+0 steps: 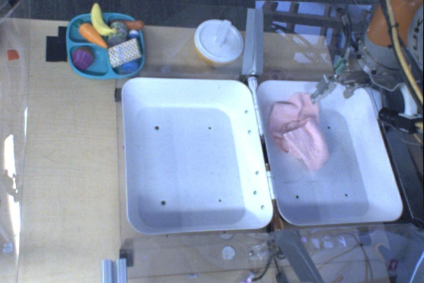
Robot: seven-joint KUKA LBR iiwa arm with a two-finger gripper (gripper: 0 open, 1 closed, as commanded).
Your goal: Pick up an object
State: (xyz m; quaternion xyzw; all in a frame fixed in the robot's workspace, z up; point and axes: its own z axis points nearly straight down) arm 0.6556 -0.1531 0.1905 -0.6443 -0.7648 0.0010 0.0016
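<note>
A crumpled pink cloth (301,132) lies in the right white bin (351,175), in its far left part. My gripper (335,88) hangs over the far edge of that bin, just up and to the right of the cloth. Its two fingers stand spread apart and open, with nothing between them. The left fingertip (319,92) is close to the cloth's top corner; I cannot tell whether it touches. The grey arm with its orange band (391,16) comes in from the upper right.
The left white bin (192,156) lies beside the right one. Behind the bins stand a blue compartment tray (76,69) with toy food and a white lidded container (218,42). A metal frame (252,36) rises between the bins at the back.
</note>
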